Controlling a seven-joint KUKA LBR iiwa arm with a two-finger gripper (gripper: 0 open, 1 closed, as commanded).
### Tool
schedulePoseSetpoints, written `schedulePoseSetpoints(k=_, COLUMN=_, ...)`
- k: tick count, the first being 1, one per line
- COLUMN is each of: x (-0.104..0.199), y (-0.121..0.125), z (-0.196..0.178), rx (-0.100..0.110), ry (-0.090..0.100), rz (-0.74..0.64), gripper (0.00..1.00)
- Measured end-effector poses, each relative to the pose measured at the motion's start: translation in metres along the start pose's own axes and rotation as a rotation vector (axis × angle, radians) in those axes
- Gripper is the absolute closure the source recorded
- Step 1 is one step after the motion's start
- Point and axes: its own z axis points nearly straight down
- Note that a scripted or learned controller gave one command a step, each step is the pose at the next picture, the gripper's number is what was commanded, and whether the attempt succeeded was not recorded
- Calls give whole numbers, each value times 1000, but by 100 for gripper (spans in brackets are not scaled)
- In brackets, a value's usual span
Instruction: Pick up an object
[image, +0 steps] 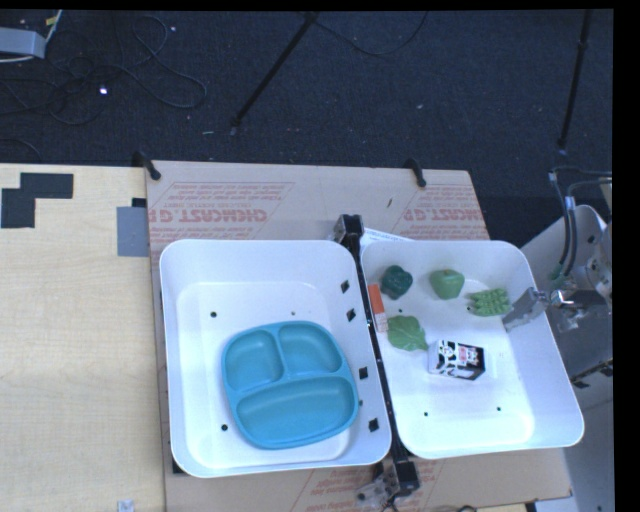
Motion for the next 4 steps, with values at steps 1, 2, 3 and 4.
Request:
schedulePoseSetpoints(k=1, x=2, y=1, z=64, rx=6, ry=3, rz=0, gripper=0)
schedulePoseSetpoints(k=2, x=2, y=1, z=108, rx=6, ry=3, rz=0, gripper=0)
schedulePoseSetpoints(k=3, x=1, y=6, z=136, rx=-13, ry=-1, rz=-3, gripper=0)
schedulePoseSetpoints(k=4, x=3, y=7, z=128, rx=-15, ry=5, rz=0, gripper=100)
